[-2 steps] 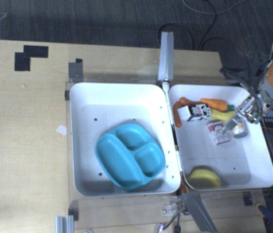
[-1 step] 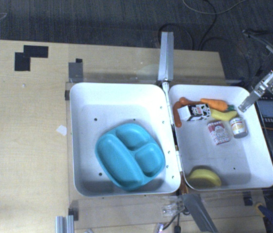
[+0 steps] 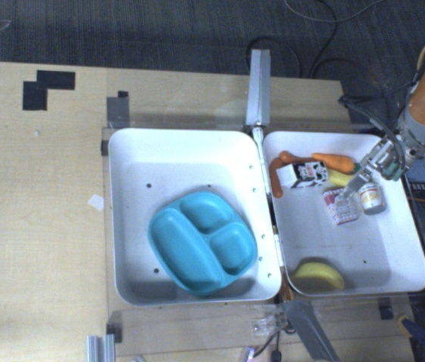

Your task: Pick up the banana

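Note:
A yellow curved fruit, which I take for the banana (image 3: 318, 275), lies against the front wall of the right bin (image 3: 408, 236). My gripper (image 3: 354, 184) hangs over the back of that bin, well behind the banana. Its tip is above a small yellow piece (image 3: 339, 179) and a pink-and-white packet (image 3: 340, 207). Nothing shows held in it.
At the back of the right bin lie an orange carrot (image 3: 334, 161), a brown sausage (image 3: 275, 176), a white-and-black box (image 3: 307, 173) and a small jar (image 3: 371, 197). The left bin (image 3: 129, 202) holds a blue divided tray (image 3: 201, 240).

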### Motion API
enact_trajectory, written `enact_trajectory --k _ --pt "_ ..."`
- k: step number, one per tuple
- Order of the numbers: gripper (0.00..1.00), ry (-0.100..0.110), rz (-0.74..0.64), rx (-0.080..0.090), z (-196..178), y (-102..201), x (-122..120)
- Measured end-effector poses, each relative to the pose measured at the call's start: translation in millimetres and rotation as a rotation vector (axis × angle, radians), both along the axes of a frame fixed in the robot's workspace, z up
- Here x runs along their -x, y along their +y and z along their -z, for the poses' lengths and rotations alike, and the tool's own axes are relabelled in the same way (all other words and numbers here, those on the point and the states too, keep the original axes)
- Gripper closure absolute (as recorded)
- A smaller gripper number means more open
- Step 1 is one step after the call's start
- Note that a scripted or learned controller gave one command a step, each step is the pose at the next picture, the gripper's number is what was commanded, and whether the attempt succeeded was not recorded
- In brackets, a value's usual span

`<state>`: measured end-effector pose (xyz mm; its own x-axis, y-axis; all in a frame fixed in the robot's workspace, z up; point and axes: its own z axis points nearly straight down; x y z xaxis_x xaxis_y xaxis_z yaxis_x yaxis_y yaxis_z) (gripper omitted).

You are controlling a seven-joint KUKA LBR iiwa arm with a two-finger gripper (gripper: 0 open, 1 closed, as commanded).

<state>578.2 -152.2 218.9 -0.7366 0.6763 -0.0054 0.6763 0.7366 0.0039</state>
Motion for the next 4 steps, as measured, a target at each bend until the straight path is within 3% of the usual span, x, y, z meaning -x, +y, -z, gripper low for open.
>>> enact_trajectory --k 1,2,3,4 --pt "0.0 -0.017 -0.04 0.006 114 -40 -44" --pt "1.0 -0.027 -0.041 0.006 100 -39 -47" --pt "1.0 0.001 0.214 -0.002 95 51 -14" --pt "1.0 -0.003 0.413 -0.002 -57 42 26"
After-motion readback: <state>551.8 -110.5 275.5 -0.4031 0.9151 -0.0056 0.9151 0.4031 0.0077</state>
